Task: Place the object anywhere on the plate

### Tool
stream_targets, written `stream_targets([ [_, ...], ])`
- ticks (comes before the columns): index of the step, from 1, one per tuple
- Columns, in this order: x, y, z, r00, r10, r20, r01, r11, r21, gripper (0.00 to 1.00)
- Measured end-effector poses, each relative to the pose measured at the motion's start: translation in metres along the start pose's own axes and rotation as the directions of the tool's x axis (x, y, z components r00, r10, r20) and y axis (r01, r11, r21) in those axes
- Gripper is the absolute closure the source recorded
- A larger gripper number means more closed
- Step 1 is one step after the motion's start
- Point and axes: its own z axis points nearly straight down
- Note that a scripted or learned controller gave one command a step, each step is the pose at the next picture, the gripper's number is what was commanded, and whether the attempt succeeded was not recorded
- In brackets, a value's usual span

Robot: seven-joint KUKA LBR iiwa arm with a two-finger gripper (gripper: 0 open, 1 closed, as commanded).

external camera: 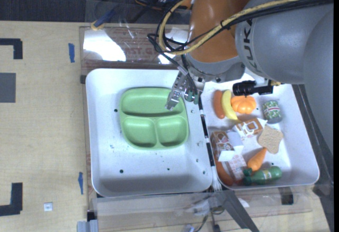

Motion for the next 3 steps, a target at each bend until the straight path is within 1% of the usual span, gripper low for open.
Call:
stream_targets([
  [1, 0.016, 0.058, 0.032, 0.999, -0.043, 0.003, 0.043, 0.999, -0.002, 1.0],
  [2, 0.036, -0.007, 0.018, 0.999, 0.039, 0.0, -0.039, 0.999, 0.0, 1.0],
  [3, 0.02, -0.009, -0.034, 0.989, 0.149, 0.003, -0.149, 0.989, -0.002, 1.0],
])
